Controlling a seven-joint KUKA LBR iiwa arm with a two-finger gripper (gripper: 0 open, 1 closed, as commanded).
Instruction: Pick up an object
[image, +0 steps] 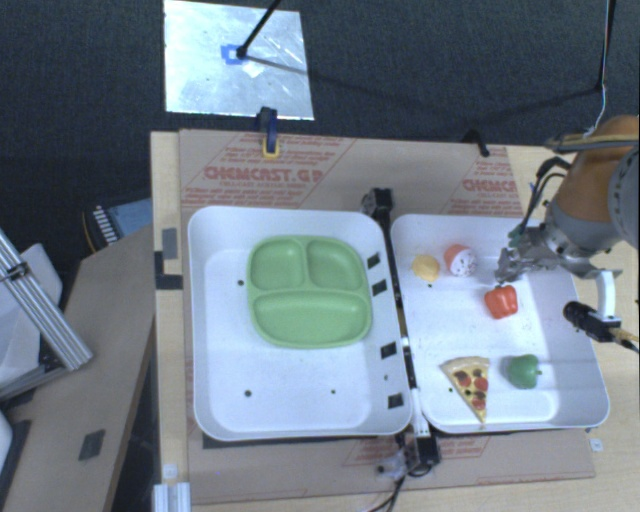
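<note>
The right bin (575, 405) holds several toy foods. A red pepper (502, 300) lies near its middle, a yellow piece (427, 267) and a white-and-red piece (461, 260) sit at its far left, and a pizza slice (470, 383) and a green pepper (522, 371) lie near its front. My gripper (510, 264) hangs low at the far side of this bin, just behind the red pepper and to the right of the white-and-red piece. Nothing is visibly held.
The left bin (215, 380) carries a green divided plate (308, 290). A black divider (393, 300) runs between the two bins. The arm's wrist (590, 215) and a black cable (590, 320) hang over the right bin's right side.
</note>
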